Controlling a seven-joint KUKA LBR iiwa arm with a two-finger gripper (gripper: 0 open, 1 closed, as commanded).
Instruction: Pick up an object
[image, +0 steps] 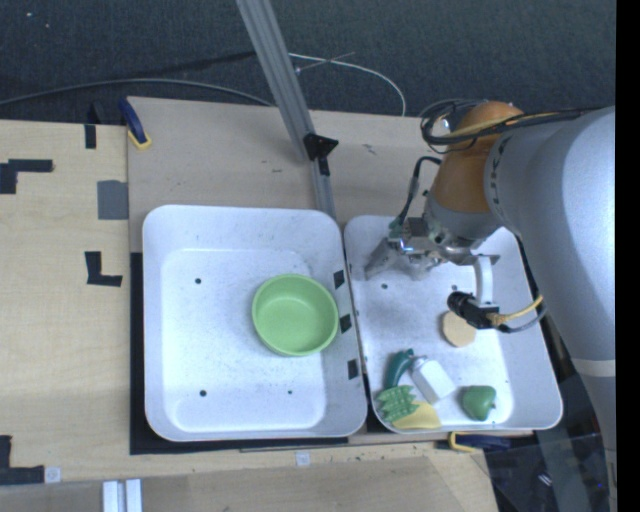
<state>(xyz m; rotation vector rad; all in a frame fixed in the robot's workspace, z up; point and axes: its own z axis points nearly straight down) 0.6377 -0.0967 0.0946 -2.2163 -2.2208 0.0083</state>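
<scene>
One arm (560, 200) reaches in from my right, wrist bent over the right bin (530, 400), its gripper (385, 262) low near the bin's far-left corner. I see the fingers spread and holding nothing. The tan piece (458, 331), brush (400, 392) and green lump (478, 401) lie well apart toward me.

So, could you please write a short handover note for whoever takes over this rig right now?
Gripper: low over the upper left of the right bin, with nothing visibly held.
Right bin: a tan, rounded piece sits near its middle. Along the near edge lie a dark green tool, a white block, a light green and yellow brush-like item and a small green piece.
Left bin: a green bowl sits right of its centre.
Done: no object has been lifted.
Left: choose an object, close on it and raise it clear of the bin.
</scene>
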